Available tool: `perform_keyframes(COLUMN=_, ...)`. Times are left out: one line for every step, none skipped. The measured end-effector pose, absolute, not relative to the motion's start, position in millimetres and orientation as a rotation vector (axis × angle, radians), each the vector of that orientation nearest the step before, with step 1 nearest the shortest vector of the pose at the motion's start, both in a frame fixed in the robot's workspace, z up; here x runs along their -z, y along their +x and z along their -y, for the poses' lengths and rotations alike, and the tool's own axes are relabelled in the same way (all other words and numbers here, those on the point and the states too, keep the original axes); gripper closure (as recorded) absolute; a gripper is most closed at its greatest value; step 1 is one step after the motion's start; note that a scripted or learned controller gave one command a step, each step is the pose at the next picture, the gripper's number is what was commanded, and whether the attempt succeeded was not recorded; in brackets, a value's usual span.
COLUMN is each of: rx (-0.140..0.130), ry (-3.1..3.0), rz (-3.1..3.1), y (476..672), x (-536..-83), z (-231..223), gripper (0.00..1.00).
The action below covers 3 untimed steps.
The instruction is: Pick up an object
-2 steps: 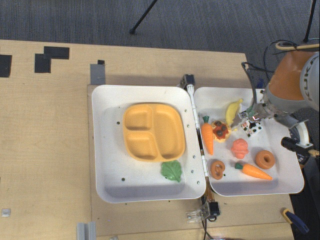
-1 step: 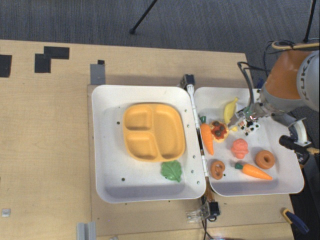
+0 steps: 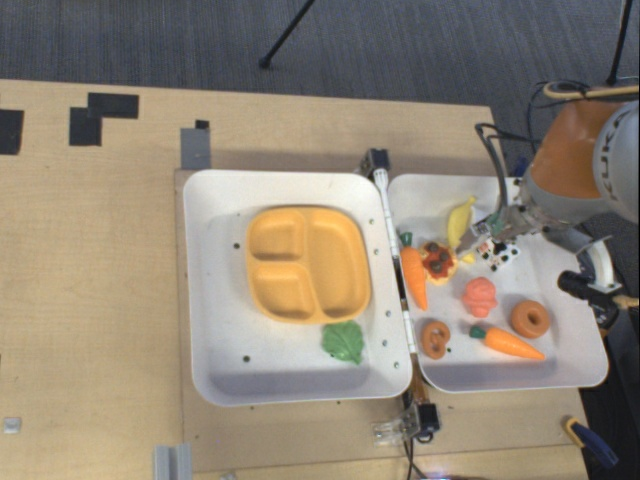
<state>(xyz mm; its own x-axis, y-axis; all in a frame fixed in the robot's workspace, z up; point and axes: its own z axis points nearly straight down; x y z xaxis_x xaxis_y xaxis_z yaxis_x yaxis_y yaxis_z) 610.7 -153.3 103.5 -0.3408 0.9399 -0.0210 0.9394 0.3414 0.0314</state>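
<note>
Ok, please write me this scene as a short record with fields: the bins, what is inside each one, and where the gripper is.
left bin: yellow divided plate, green leaf toy
right bin: banana, two carrots, pink round toy, donut, brown ring toy, red and orange toy
gripper: low over the right bin, beside the banana
held: cannot tell

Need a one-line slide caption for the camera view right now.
Gripper low in right bin among toy foods; yellow tray in left bin.
</note>
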Motion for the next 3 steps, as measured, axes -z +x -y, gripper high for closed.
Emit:
perform_keyframes(rx=-0.019, ry=1.796, rz=-2.534, y=610.2, x=-103.4, z=154.0, gripper=0.0)
perform_keyframes(rx=-0.023, ry=1.844, rz=-2.501, y=611.4, x=-103.3, z=146.7, gripper=0.0)
perform_keyframes(rx=-0.023, ry=1.825, rz=-2.513, y=611.9, x=-103.2, z=146.1, gripper=0.0)
